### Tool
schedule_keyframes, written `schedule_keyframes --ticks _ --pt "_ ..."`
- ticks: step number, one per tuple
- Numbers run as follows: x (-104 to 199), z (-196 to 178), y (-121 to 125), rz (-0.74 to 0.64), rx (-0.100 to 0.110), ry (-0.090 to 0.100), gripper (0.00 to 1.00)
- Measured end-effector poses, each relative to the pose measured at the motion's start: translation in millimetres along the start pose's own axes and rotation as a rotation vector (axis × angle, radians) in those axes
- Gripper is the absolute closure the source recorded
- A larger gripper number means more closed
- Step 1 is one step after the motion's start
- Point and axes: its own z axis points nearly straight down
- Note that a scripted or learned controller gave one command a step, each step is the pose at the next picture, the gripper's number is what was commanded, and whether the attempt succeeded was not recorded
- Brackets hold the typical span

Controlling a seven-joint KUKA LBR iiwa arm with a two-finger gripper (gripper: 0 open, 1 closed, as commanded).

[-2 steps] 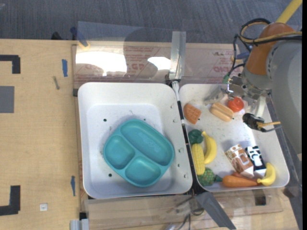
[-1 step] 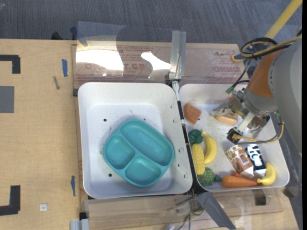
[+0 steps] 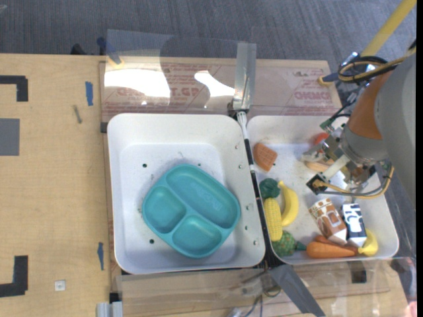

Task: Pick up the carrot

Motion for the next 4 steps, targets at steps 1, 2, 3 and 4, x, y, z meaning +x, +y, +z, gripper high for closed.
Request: schedule_keyframes --ticks 1,2,3,4 --pt "2.9 2.2 43.0 -0.018 0.029 0.005 0.0" --pt "22.5 3.5 75.1 0.18 0.063 -0.02 0.0" --pt "24.0 2.8 79.7 0.38 0.046 -0.036 0.0" --pt "30.0 -10.2 83.8 0.375 0.018 -0.011 1.0"
